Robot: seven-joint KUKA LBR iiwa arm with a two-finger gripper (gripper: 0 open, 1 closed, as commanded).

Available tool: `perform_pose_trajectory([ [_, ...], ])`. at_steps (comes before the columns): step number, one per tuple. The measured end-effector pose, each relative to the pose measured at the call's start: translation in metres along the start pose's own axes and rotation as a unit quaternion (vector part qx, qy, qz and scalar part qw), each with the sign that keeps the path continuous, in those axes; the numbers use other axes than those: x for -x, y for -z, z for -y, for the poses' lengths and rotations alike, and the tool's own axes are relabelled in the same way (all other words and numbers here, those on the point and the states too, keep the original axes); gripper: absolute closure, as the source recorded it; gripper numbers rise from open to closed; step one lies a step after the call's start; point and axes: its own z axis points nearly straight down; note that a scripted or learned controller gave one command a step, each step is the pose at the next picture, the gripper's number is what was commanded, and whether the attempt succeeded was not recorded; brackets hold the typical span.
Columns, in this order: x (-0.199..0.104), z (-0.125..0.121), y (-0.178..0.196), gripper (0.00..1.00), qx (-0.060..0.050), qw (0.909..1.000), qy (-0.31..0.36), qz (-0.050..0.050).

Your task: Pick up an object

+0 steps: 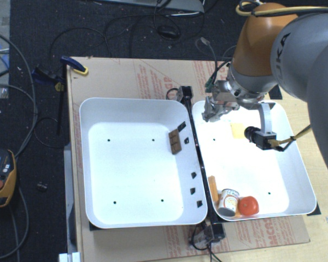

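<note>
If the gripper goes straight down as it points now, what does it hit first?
Most likely bare floor at the upper-left corner of the right bin, beneath the gripper. The yellow piece lies off to its side. Depth is unclear.

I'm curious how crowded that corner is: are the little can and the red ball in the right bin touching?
Touching. The camera view shows the can and the red ball pressed side by side in the right bin's near corner, with no white floor visible between them.

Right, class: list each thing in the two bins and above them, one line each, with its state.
Gripper: above the right bin's top left corner, nothing seen between its fingers.
Brown block: lying by the left bin's right wall.
Yellow piece: flat.
Can: on its side.
Red ball: resting beside the can.
</note>
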Motion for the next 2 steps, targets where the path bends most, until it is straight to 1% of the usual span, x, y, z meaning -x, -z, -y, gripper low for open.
perform_pose_trajectory([
  [1, -0.053, -0.001, -0.008, 1.00, 0.000, 1.0000, 0.000, 0.000],
  [2, -0.110, 0.004, -0.009, 1.00, 0.000, 1.0000, 0.000, 0.000],
])
